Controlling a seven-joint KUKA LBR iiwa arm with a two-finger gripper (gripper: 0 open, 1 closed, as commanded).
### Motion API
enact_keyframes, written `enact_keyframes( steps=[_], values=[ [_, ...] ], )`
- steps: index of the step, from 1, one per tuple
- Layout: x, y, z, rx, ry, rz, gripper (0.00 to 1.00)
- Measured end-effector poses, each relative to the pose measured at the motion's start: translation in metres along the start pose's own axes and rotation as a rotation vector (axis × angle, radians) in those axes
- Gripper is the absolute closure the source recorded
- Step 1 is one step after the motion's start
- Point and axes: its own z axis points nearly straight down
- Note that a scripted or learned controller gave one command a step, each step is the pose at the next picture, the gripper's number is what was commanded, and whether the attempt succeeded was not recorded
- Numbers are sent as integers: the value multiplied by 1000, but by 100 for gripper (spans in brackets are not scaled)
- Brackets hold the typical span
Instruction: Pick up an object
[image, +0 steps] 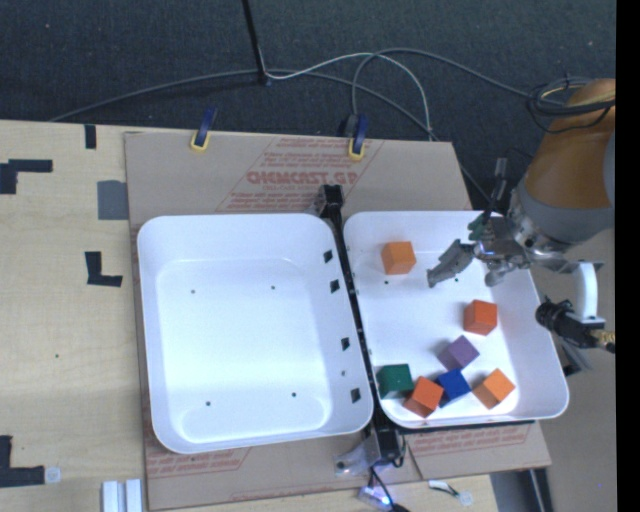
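Blocks for the picking lie scattered in the right-hand white bin (520, 300), and none sits between the fingers. The two-finger gripper (450, 268) hangs over the upper middle of that bin, its dark fingers pointing toward lower left; they appear spread apart with nothing in them, though their tips are small and blurred.

Nearest is an orange cube (398, 257), just left of the fingertips and apart from them. Below the gripper, toward the bin's right side, sits a second orange cube (480, 317). Lower still, a purple cube (460, 352) lies just above a blue cube (453, 385). An orange block (425, 396) touches the blue one on its left, and a green cube (395, 379) stands beside that, against the bin's left wall. Another orange cube (493, 388) rests near the lower right corner.

Behind the fingers, the grey wrist (545, 225) and orange-banded arm (570, 170) run off the frame's right edge. The left-hand white bin (150, 330) adjoins across a black divider (345, 300). Both rest on a cardboard sheet (290, 175) held by clamps at the top.
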Motion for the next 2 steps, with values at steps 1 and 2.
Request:
enact_keyframes(
  steps=[1, 2],
  values=[
    [-7, 110, 137, 14, 1, -1, 0],
    [32, 112, 154, 1, 0, -2, 0]
  ],
)
